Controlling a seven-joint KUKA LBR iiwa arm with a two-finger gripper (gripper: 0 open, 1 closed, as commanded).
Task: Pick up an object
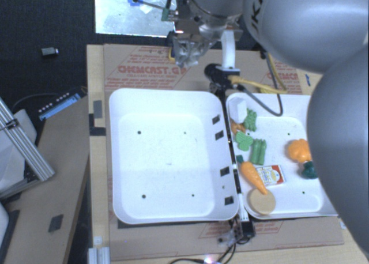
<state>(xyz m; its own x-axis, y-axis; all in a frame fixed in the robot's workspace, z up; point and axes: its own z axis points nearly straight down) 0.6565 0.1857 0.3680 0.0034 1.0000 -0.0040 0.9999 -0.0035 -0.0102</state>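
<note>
My gripper (185, 54) hangs high over the cardboard behind the left bin (124, 142), beyond its far rim, and it looks blurred. The objects lie in the right bin (300, 204): an orange carrot (252, 176), a tan round disc (261, 202), a small red and white box (272, 174), several green pieces (257, 150), an orange pepper-like thing (298, 150), a dark green piece (309, 169) and a white item (238, 107). None of them is near the gripper.
The big grey arm covers the right side and part of the right bin. A divider with black clips (226, 153) separates the bins. Metal rails (23, 147) lie on the bench at the left.
</note>
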